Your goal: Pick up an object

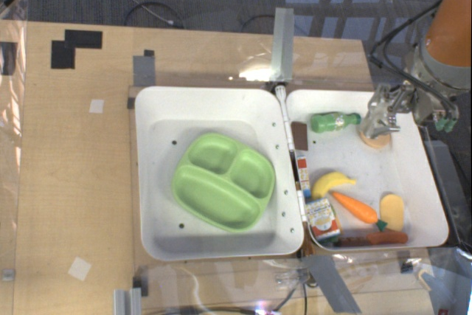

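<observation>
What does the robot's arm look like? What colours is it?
The arm is grey with a big orange band near the top. At its end is a shiny silver metal gripper. Black cables loop beside it.

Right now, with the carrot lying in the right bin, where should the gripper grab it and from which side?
Take the carrot across the thick middle of its orange body, coming straight down from above. It lies flat and slanted, tapering toward its green top, so the middle probably gives the surest hold. Set the fingers across its length; the banana sits close at its upper left end, so stay away from that end.
</observation>
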